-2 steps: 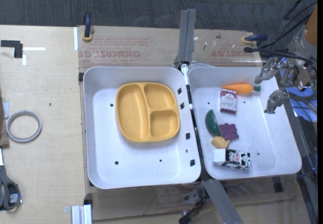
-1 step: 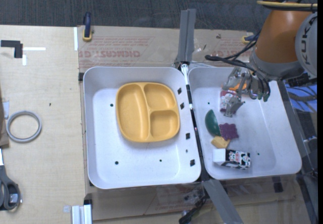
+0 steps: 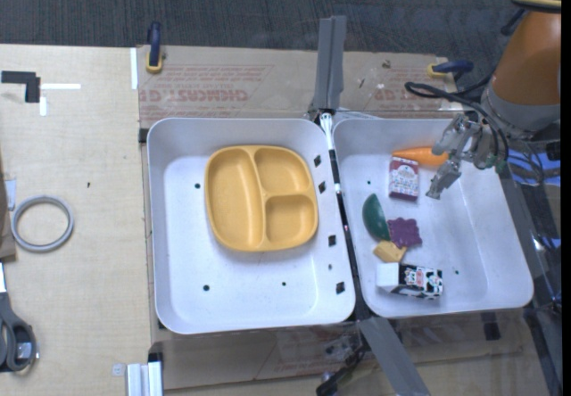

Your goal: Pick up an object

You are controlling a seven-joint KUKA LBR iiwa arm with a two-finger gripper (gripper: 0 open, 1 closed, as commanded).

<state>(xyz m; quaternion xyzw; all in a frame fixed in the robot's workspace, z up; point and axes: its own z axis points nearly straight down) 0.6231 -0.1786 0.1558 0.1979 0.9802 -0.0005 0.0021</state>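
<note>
The right bin (image 3: 482,251) holds several small items. An orange carrot (image 3: 417,155) lies at the back, with a red and white carton (image 3: 404,178) just in front of it. A green vegetable (image 3: 376,216), purple grapes (image 3: 405,231), a small yellow piece (image 3: 388,251) and a cow-patterned milk carton (image 3: 412,279) lie nearer the front left. My gripper (image 3: 438,171) hangs over the bin's back right, just right of the carrot's tip and the red carton. Its fingers look spread, and nothing shows between them.
The left bin (image 3: 178,278) carries a yellow divided plate (image 3: 261,198). A metal divider (image 3: 332,73) runs between the bins. On the wooden bench to the left lie a grey tape ring (image 3: 40,223) and scissors (image 3: 16,345). Cables (image 3: 446,93) trail by the arm.
</note>
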